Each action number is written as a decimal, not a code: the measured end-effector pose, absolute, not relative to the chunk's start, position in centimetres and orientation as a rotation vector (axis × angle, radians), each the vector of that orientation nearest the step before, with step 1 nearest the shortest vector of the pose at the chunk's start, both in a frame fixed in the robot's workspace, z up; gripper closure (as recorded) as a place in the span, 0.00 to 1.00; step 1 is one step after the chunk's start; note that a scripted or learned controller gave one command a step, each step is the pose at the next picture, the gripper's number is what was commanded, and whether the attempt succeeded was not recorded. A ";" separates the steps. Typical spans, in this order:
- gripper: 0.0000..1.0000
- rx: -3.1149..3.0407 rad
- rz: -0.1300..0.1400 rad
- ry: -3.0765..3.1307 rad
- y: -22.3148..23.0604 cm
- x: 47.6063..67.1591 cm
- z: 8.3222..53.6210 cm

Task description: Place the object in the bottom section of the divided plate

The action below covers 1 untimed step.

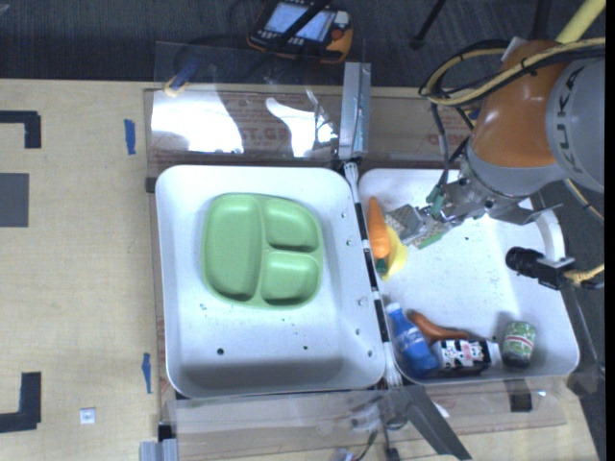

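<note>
Camera view: on a pale wooden counter [77,257], two shallow white bins sit side by side. The left bin [183,353] holds a green divided plastic plate [259,248], all of its sections bare. The right bin [480,286] holds an orange and yellow toy object [384,241] at its nine o'clock edge, and along its six o'clock wall a blue bottle [413,346], a black and white bottle [466,353] and a small green can [520,342]. The end effector [415,225] of the grey arm hangs just beside the orange object; whether it is spread or pinching cannot be told. The picking step looks in hand. Next calls for a sure grasp, then carrying toward nine o'clock, to the plate's section nearest six o'clock.
</note>
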<state>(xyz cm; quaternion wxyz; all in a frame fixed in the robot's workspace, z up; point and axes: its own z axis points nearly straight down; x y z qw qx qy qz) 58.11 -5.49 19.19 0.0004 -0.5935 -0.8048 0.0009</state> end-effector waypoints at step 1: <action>1.00 -1.571 0.001 -2.720 1.6 59.7 18.3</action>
